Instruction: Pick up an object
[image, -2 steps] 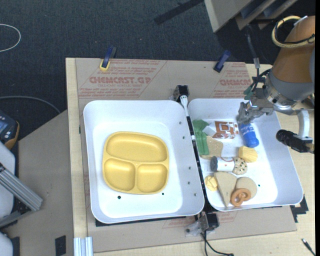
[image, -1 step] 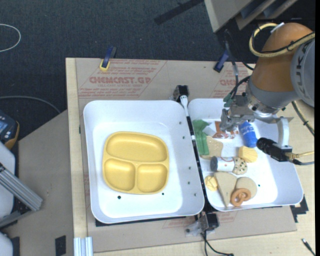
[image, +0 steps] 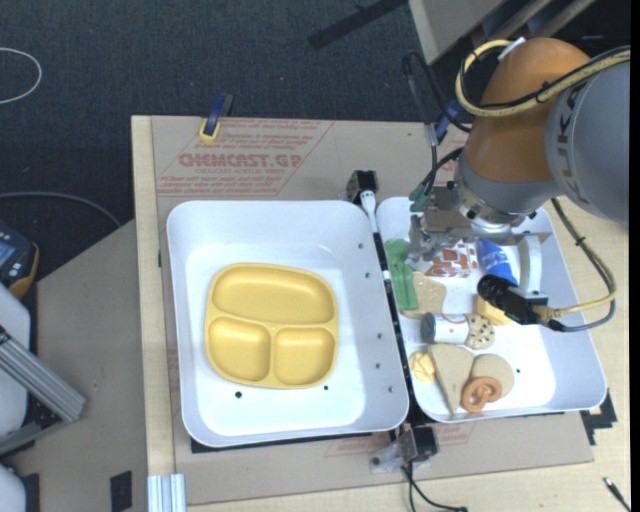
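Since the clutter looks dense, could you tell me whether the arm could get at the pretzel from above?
Probably yes: the pretzel lies uncovered near the right bin's front edge, away from the claw.

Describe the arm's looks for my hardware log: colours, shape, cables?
The arm is a bulky, rounded grey body with a glossy orange band above the wrist. A yellow cable loops beside the band, and thin dark cables trail past it. The gripper is a small silver metal assembly.

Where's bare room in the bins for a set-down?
Left bin: bare white floor rings the yellow tray, widest along the top. Right bin: crowded with small items under the gripper; a bare patch at its lower right corner.
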